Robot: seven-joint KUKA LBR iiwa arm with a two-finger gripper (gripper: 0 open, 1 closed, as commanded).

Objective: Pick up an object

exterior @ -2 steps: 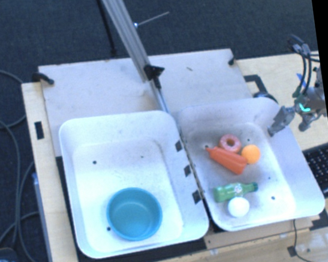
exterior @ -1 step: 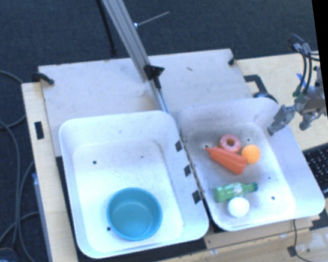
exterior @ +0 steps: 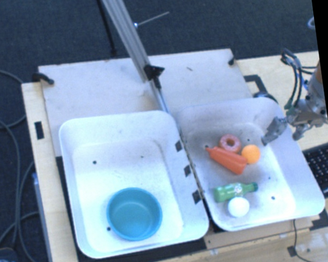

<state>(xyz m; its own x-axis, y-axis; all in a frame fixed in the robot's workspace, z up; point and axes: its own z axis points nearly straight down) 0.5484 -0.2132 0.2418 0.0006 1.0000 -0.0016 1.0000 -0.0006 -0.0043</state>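
Nothing lifted yet: your two-finger gripper (exterior: 284, 130) hangs spread and empty beside the small orange ball (exterior: 251, 154).

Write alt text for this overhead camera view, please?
A robot gripper hovers at the right edge of the right bin, which holds a carrot, orange ball, pink ring, green bottle and white ball. The left bin holds a blue bowl.

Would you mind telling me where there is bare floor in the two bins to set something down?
The left white bin is free across its far half, beyond the round blue bowl. The right white bin is crowded mid-floor: orange carrot, pink ring, orange ball, green bottle, white ball.
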